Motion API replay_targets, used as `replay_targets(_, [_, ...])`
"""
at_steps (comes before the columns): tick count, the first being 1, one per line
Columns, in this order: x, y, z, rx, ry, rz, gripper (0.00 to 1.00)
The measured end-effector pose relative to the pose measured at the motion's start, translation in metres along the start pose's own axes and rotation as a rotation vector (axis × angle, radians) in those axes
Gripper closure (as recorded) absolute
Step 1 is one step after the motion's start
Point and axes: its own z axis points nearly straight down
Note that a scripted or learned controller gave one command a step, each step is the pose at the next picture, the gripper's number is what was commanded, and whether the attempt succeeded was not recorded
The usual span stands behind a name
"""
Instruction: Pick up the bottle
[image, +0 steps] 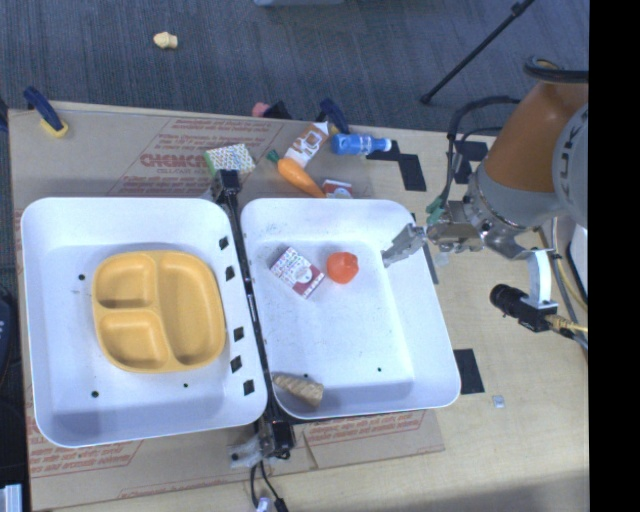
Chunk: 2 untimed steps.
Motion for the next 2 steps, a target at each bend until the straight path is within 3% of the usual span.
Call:
replay_targets(1, [0.000,0.000,-0.010,0.002,0.001,-0.005,1.00])
replay_targets(2, [-0.004,-0.060,0.104,0.002,0.001,0.062,1.00])
